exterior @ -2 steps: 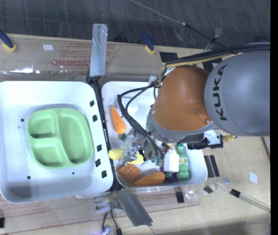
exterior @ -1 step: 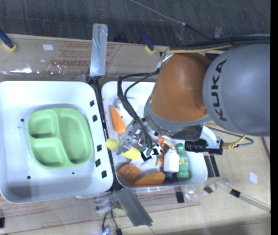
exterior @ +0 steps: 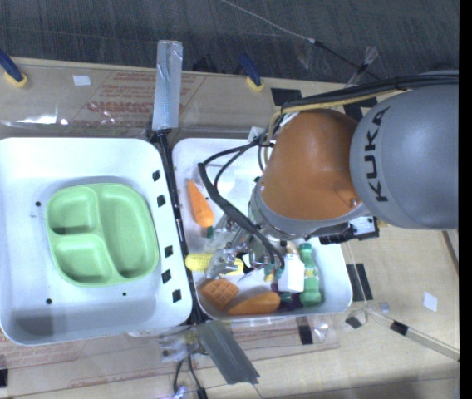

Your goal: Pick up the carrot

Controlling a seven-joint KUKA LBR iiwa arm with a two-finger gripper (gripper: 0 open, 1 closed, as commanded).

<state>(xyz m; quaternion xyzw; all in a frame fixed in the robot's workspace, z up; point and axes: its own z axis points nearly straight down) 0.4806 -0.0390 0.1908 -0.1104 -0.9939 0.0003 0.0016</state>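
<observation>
The carrot (exterior: pixel 200 204), orange and tapered, lies in the right bin (exterior: pixel 219 154) near its left wall, pointing toward the far side. My gripper (exterior: pixel 238 253) hangs below the orange wrist band, low over the bin's middle, just right of and nearer than the carrot. Cables and the wrist cover most of it. The carrot lies apart from the gripper, on the bin floor.
Toy foods crowd the right bin's near end: a yellow piece (exterior: pixel 198 262), a waffle-like piece (exterior: pixel 219 291), an orange roll (exterior: pixel 255 304), a green bottle (exterior: pixel 307 273) and a white bottle (exterior: pixel 292 274). A green divided plate (exterior: pixel 101 233) sits in the left bin (exterior: pixel 12 223).
</observation>
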